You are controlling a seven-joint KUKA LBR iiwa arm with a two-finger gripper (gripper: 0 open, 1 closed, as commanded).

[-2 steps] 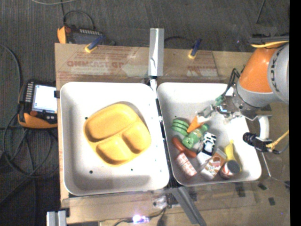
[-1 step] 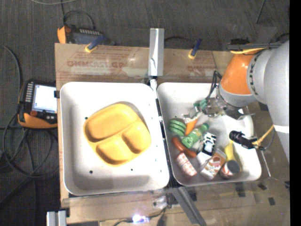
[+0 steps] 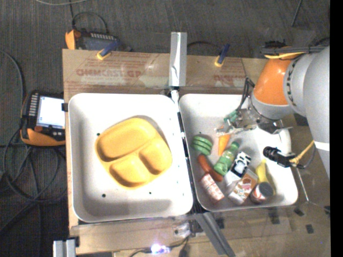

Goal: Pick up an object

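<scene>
I hover my claw (image 3: 231,123) over the right bin (image 3: 195,108) above the carrot (image 3: 223,142) — approach step; whether it's spread, I cannot tell — next, descend squarely.

I am working in what is looking like a robotics lab: two white bins (image 3: 80,159) are sitting on a cardboard-backed bench (image 3: 134,71), clamped in place. Loose cables (image 3: 16,159) are trailing over grey carpet (image 3: 32,36), and a handheld control pendant (image 3: 45,116) is lying beside the bench.
</scene>
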